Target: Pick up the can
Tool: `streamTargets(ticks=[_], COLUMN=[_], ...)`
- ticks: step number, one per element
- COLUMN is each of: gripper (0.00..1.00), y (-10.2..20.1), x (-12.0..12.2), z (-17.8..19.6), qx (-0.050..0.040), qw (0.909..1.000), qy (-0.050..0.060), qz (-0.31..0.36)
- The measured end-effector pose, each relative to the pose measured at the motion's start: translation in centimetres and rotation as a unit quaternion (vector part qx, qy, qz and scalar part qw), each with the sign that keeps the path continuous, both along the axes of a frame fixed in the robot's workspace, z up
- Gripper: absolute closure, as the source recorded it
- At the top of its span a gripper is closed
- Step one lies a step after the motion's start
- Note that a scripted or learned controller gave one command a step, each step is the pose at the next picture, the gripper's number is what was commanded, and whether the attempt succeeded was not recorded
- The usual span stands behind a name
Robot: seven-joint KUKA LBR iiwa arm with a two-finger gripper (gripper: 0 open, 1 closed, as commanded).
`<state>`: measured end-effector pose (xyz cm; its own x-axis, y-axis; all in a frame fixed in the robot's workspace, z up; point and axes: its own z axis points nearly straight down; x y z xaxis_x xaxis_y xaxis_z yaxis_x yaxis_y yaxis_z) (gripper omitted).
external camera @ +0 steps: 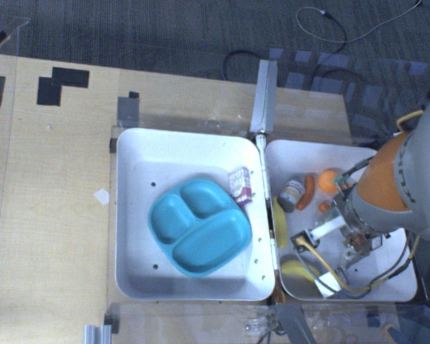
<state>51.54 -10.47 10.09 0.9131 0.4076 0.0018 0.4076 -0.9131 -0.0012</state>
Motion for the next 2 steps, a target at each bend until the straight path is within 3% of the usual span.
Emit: streamTargets(ticks=[1, 2], gripper=[0.0, 0.0], y=[-0.7, 5.9], x=[-2.8, 3.0], z=[0.5, 8.4], qx=[0.0003, 0.0001], qw=[0.996, 0.9953], qy=[0.0, -0.001], qz=[-0.09, -0.096])
